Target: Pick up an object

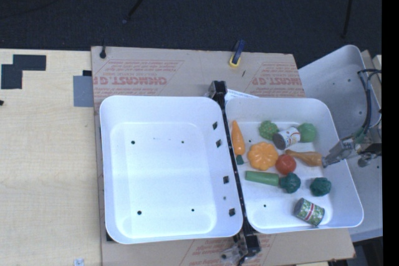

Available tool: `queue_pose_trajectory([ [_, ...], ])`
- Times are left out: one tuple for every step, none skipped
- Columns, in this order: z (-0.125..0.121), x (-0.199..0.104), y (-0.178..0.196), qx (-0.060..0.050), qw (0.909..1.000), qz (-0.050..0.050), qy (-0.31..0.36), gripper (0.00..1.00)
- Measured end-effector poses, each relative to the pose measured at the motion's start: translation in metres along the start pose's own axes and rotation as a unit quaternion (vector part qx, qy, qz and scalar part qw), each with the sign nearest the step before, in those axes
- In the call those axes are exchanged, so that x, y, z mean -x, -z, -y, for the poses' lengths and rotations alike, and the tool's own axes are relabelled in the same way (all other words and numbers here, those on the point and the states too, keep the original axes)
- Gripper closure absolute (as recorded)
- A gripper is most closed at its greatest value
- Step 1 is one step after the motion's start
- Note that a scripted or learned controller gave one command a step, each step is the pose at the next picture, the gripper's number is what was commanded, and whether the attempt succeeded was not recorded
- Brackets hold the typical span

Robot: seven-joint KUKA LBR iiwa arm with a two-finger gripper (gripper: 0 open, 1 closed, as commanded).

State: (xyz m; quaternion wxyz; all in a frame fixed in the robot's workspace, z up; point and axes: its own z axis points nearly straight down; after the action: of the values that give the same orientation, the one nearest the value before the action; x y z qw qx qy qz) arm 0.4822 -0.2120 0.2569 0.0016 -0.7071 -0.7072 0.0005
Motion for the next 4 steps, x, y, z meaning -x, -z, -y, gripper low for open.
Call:
queue_pose_trajectory([
  [-0.065,0.001,-0.153,0.000,1.0000,0.000,0.000,0.00],
  [-0.122,-0.035,-0.170,0.001,1.0000,0.000,0.002,0.00],
  [-0.162,-0.075,-0.170,-0.002,1.0000,0.001,0.002,0.00],
  [-0.161,-0.092,-0.167,0.002,1.0000,0.005,-0.003,0.00],
])
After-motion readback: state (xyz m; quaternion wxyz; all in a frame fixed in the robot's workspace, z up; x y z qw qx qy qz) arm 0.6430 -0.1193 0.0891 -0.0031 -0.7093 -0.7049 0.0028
